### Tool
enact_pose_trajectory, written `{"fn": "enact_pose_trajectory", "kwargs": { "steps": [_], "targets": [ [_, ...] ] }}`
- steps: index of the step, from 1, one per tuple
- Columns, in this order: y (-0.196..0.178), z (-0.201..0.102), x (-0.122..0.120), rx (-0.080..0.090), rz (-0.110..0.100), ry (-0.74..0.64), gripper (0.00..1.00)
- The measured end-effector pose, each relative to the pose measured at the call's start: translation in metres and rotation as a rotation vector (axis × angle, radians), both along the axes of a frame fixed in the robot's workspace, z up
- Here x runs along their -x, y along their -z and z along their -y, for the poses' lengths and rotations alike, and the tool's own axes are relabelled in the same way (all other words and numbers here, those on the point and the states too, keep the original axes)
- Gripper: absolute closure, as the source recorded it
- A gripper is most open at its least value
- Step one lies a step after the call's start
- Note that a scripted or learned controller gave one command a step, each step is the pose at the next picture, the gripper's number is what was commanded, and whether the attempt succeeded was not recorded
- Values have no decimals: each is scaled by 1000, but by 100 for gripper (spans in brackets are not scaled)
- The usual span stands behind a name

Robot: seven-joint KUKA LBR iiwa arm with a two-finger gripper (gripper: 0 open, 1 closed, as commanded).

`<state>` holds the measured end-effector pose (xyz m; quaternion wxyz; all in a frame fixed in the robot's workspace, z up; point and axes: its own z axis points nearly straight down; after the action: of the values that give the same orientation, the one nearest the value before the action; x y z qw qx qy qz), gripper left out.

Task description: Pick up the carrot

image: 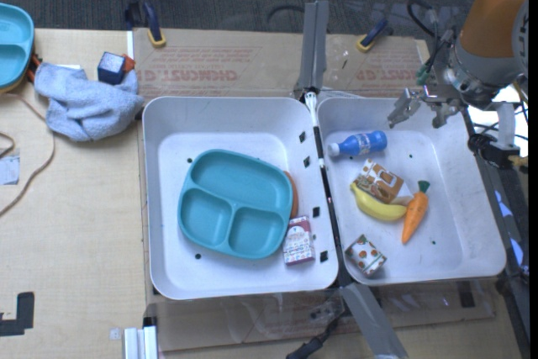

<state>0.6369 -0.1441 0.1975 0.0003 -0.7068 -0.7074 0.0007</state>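
The carrot (414,214) lies touching the banana (378,206). The gripper (424,103) hovers beyond both with its fingers spread wide and empty; a grasp could snag the banana.

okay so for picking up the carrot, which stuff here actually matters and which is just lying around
Matters: carrot in the right bin; gripper above that bin's far edge.

Lying around: banana, blue bottle, teal tray in the left bin, grey cloth.
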Motion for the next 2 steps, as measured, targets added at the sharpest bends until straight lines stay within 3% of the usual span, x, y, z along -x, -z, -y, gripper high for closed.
{"fn": "enact_pose_trajectory", "kwargs": {
  "steps": [1, 2],
  "targets": [
    [98, 28, 58, 0, -1, 17, 0],
    [106, -5, 111, -1, -1, 146, 0]
  ]
}}
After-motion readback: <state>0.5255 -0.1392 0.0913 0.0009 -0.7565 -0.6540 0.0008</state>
